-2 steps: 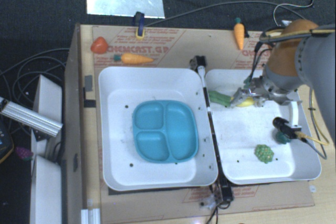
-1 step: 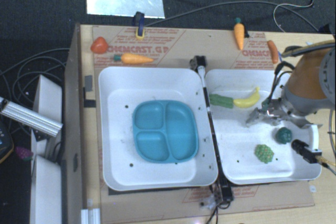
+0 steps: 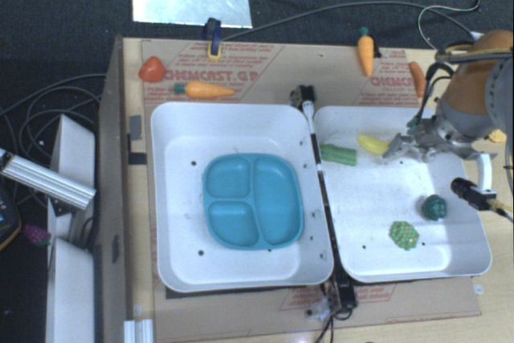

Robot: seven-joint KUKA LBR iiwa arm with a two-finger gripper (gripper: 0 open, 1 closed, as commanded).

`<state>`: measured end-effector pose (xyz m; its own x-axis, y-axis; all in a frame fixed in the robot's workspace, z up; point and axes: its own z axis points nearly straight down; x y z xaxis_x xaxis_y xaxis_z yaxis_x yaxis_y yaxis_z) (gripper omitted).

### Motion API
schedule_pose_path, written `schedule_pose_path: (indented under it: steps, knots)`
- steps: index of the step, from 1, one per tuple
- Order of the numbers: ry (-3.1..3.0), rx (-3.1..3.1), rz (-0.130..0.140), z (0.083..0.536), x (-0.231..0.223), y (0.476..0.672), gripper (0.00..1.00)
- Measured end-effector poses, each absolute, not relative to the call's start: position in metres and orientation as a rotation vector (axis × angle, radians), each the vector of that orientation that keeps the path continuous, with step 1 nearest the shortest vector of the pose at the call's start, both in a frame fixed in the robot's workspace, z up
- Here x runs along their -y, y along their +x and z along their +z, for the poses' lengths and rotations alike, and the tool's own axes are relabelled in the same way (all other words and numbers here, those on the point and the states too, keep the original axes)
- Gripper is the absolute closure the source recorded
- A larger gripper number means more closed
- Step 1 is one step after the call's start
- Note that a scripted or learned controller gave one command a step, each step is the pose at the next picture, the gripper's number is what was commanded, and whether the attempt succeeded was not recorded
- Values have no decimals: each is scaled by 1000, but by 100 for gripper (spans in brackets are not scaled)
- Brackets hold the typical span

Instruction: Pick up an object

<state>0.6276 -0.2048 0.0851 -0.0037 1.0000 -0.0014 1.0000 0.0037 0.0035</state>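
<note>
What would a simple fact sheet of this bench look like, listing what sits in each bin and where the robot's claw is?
left bin: a blue divided plate
right bin: a green block, a yellow piece, a dark teal ball, a bumpy green cluster
gripper: low in the right bin, beside the yellow piece
holding anything: cannot tell
outside the bins: two toy carrots, a red-orange piece

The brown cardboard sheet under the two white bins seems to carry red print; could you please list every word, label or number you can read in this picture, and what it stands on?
"CHEMCAST GP", partly hidden by the orange toy carrot: red print on the brown cardboard sheet, left of centre.
Red print at the sheet's right end, near the second orange toy carrot: the same style, too blurred and covered to read.
Smaller red lines around both prints: too small to read.
</note>
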Motion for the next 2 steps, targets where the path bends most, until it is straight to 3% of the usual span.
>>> schedule_pose_path:
  steps: [1,2]
  knots:
    - [2217,-2224,1,84,167,582,0]
    - [2215,-2225,1,85,193,659,0]
